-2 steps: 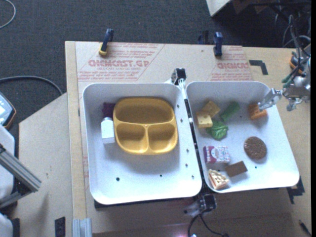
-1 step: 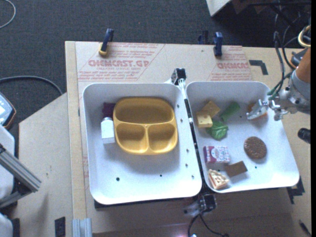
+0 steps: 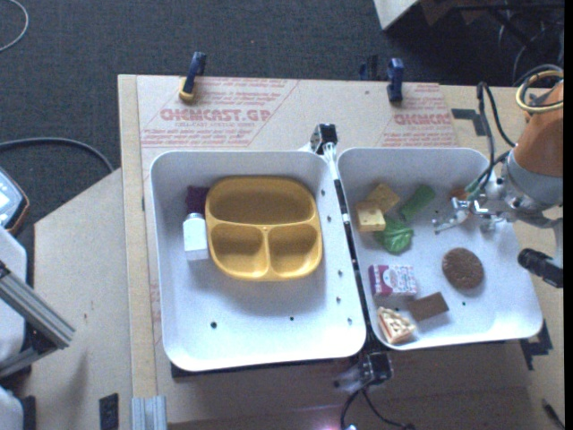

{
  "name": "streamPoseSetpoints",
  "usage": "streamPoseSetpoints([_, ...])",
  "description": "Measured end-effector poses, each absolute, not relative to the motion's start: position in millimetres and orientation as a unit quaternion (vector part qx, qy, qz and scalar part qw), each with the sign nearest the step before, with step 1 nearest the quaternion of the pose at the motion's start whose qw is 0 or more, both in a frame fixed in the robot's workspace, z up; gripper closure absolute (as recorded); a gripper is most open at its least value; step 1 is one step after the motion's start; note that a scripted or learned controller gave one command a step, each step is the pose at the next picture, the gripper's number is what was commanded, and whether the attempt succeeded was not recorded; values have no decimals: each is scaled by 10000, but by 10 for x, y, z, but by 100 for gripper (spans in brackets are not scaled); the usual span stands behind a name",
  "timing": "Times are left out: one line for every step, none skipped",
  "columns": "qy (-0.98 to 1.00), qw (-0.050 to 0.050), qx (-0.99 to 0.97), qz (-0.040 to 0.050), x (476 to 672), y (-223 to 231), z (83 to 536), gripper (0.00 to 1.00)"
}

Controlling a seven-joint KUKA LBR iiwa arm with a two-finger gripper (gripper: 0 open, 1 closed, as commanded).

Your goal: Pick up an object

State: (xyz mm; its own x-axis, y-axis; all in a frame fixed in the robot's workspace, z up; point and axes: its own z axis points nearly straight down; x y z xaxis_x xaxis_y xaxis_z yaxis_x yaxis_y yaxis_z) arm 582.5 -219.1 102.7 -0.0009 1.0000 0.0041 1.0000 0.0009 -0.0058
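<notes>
My gripper point(image 3: 454, 213) hangs over the right bin point(image 3: 519, 316), near its upper right, with the orange-banded arm point(image 3: 537, 164) coming in from the right. It sits just above the round brown cookie point(image 3: 463, 270) and to the right of a green pepper-like piece point(image 3: 416, 202). Nothing shows as held in it. Further left lie a yellow cheese block point(image 3: 371, 216), a tan wedge point(image 3: 386, 194) and a green leaf point(image 3: 396, 237). Along the front are a red-and-white carton point(image 3: 394, 280), a brown rectangle point(image 3: 428, 306) and a pizza-like slice point(image 3: 397, 326).
The left bin point(image 3: 179, 330) holds a yellow divided plate point(image 3: 264, 227), a small white bottle point(image 3: 195, 236) and a dark maroon item point(image 3: 197, 195). A rim point(image 3: 345, 231) divides the two bins. Clamps point(image 3: 192, 77) point(image 3: 394, 77) stand at the bench's back edge.
</notes>
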Motion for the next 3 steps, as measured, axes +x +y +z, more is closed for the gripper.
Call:
streamPoseSetpoints([-7083,39,-7059,-18,5841,-2150,849,0])
streamPoseSetpoints([-7082,10,-7060,-11,5841,-2166,958,100])
streamPoseSetpoints([-7071,-34,-7072,-9,5874,-2235,1409,100])
